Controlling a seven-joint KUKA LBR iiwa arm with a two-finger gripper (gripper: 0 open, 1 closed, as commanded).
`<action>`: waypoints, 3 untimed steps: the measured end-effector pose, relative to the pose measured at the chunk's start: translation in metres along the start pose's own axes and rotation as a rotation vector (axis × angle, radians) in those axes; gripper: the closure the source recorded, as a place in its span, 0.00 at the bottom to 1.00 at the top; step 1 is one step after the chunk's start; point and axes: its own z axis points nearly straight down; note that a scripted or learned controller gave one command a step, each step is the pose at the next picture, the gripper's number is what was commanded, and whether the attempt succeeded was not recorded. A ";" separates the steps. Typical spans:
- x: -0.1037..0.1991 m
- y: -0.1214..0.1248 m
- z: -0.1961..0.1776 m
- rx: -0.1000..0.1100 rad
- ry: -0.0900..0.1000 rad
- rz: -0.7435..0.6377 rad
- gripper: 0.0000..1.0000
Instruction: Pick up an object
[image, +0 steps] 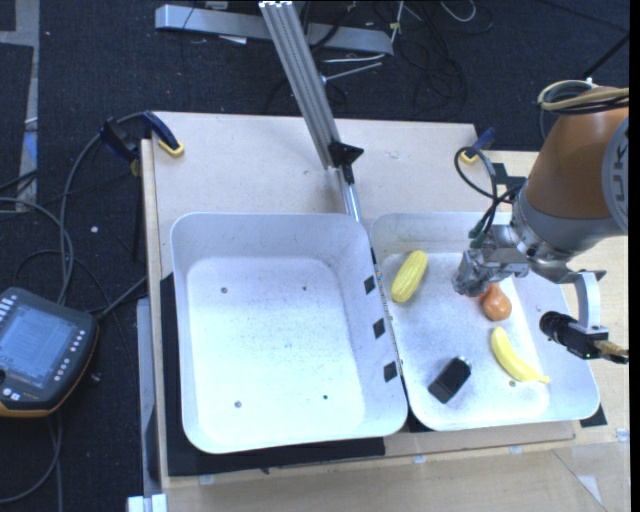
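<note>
we see the pincer (478, 278) low in the right bin (570, 405), just beside a small orange ball (496, 304) that lies near the bin's middle, toward its right wall. whether the pincer is wide or narrow we cannot tell; its tip is a dark blur from this height, and nothing shows held in it.

the ball looks to us like the likeliest pick. we judge it light, smooth and round, so it may roll or squirt out sideways; the hold should close across its widest part, from straight above. the other choices: a corn cob (409, 276) near the bin's left wall, toward the far edge, probably stiff and ridged, best pinched across its middle; a banana (514, 357) toward the near right corner, curved and likely light, best pinched at mid-length; and a black block (450, 379) near the near edge, small with flat sides.

the arm (575, 170) reaches in from the right, wrist bent down over the bin's far right part. the left bin (200, 240) sits alongside.
</note>
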 end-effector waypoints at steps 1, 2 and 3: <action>0.050 -0.011 -0.009 0.001 0.000 -0.001 1.00; 0.112 -0.012 -0.012 0.001 0.000 -0.002 1.00; 0.172 -0.015 -0.003 0.002 0.000 -0.002 1.00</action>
